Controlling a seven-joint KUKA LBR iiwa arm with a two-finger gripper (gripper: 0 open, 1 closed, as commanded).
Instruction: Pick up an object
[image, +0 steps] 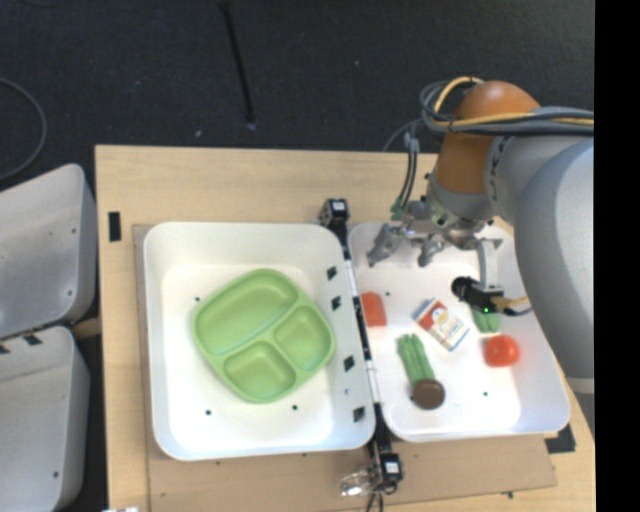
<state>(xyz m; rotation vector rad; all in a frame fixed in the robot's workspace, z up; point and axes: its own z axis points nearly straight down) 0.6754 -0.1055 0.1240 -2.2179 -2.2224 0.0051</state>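
Camera view: claw (408, 246) hung released, grasping nothing, over right bin (540, 400) far edge. Candidates lay nearer: orange block (373, 309), carton (441, 324), green brush (418, 368), red ball (501, 350). Best drop straight onto orange block, fingers straddling.

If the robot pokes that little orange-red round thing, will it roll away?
Probably. The small orange-red round object in the right white bin looks ball-like, so a nudge could send it rolling across the flat floor. The bin's raised rim would likely stop it. It looks small, so probably light.
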